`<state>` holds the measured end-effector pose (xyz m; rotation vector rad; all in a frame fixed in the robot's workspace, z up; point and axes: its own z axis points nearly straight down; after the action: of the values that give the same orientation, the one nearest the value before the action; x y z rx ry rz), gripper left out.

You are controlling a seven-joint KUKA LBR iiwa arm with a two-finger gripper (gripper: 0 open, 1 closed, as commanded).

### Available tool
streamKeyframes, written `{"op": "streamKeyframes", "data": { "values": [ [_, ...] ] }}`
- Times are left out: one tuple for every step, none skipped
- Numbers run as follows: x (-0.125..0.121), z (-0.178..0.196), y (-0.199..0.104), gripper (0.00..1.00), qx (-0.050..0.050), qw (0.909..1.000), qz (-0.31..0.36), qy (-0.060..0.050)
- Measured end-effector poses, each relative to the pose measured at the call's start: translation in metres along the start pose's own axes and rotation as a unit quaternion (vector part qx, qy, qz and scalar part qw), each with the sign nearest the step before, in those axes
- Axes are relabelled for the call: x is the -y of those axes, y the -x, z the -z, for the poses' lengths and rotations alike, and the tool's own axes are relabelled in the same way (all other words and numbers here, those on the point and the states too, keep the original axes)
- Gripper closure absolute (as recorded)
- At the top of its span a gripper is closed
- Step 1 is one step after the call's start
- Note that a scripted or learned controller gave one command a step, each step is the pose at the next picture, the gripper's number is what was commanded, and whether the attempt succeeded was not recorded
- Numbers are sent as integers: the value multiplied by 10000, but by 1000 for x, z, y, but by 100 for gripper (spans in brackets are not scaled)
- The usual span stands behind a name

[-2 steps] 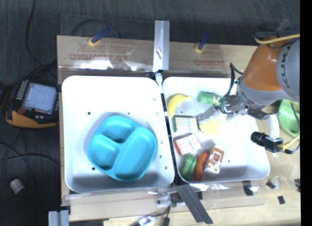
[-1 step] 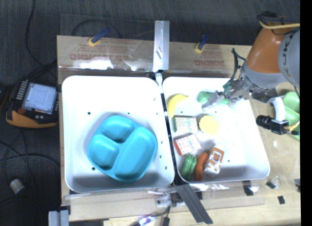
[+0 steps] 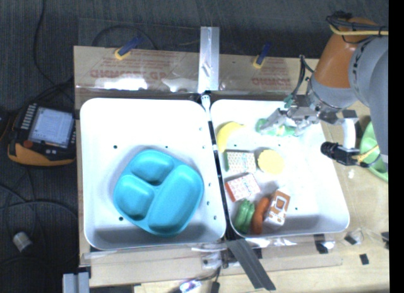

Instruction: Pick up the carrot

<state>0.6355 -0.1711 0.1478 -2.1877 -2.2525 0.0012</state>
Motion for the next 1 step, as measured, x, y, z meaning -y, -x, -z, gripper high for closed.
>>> {"op": "streamKeyframes", "data": {
  "values": [
    [83, 14, -46, 0, -1, 9971, 756, -4]
  ]
}}
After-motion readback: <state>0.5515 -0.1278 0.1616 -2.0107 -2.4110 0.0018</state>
